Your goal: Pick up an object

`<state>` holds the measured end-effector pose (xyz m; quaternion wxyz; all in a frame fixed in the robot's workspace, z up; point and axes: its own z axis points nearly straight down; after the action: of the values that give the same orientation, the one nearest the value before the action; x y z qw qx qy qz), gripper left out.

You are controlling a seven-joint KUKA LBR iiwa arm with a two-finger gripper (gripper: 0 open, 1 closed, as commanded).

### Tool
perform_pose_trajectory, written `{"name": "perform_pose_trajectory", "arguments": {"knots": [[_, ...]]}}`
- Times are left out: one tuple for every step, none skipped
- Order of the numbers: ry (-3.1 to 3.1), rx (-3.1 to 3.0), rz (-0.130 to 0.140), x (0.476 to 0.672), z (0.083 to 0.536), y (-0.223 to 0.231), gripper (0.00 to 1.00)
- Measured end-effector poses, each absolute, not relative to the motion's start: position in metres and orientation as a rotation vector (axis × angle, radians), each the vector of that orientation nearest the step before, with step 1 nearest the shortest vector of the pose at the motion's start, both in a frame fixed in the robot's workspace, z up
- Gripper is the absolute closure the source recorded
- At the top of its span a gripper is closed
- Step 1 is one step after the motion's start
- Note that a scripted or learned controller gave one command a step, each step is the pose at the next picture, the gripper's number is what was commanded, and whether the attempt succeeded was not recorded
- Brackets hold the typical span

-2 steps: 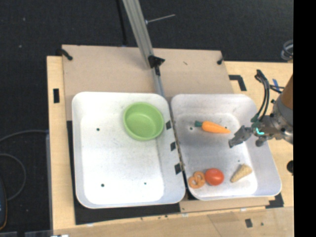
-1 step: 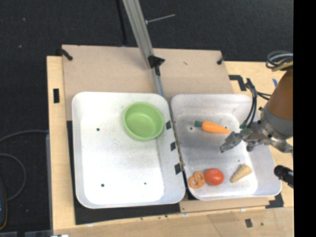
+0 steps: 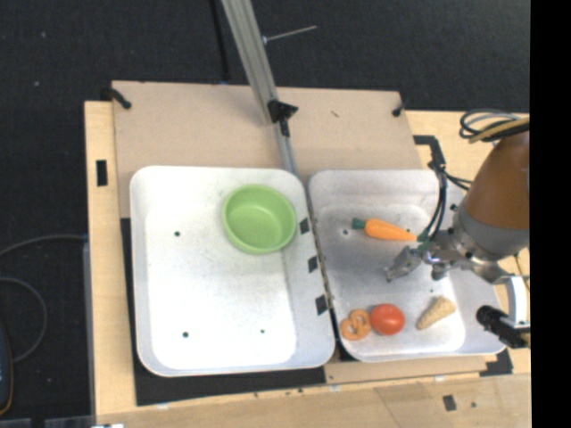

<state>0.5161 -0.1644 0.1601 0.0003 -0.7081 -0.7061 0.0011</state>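
Grey arm [image 3: 500,199] looms over 2 white bins [image 3: 161,266] on a tan bench [image 3: 103,239] — dark floor [image 3: 53,34] around; gripper [image 3: 412,264] state unclear — cannot tell.

Grey arm [image 3: 489,230], orange band, black cables, dark metal gripper [image 3: 403,264]

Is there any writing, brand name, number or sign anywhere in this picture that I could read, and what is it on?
None can be read.
The green bowl, carrot, tomato, pretzel and wedge are plain.
The two white bins bear only small dark dots, not letters.
The arm shows no label.
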Motion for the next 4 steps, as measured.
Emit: {"name": "perform_pose_trajectory", "arguments": {"knots": [[-2.219, -2.223, 0.006, 0.515, 0.107, -0.166, 0.0], [-2.218, -2.231, -0.005, 0.518, 0.121, -0.166, 1.0], [-2.231, -2.223, -0.007, 0.523, 0.184, -0.171, 1.0], [-2.232, -2.223, -0.007, 0.527, 0.249, -0.173, 1.0]]}}
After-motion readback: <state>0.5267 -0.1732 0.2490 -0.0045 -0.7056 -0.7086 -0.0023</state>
